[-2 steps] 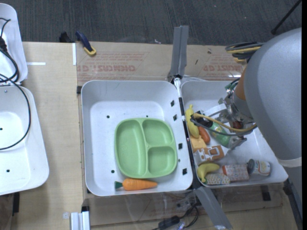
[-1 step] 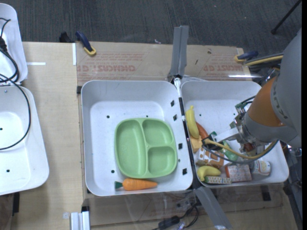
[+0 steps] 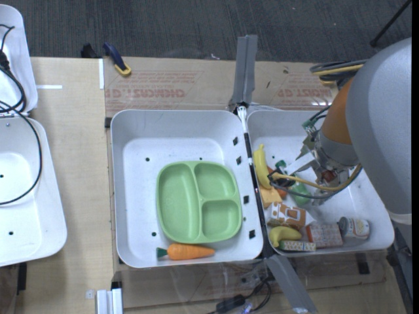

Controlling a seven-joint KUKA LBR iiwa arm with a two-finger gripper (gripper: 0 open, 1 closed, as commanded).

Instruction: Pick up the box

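Observation:
A small orange-and-white box (image 3: 289, 214) lies in the right bin (image 3: 374, 195), near its front left. A flatter pinkish box (image 3: 325, 235) lies just right of it by the front wall. My gripper (image 3: 319, 177) hangs low over the middle of the right bin, behind and to the right of the orange-and-white box, with cables draped around it. A green item (image 3: 301, 192) sits right under the gripper. I see nothing lifted clear of the bin.
The right bin also holds a banana (image 3: 261, 165) along its left wall, a second banana (image 3: 285, 234) at the front, and a small can (image 3: 357, 227) at the front right. In the left bin (image 3: 131, 175), a green divided plate (image 3: 198, 200) and a carrot (image 3: 190, 252).

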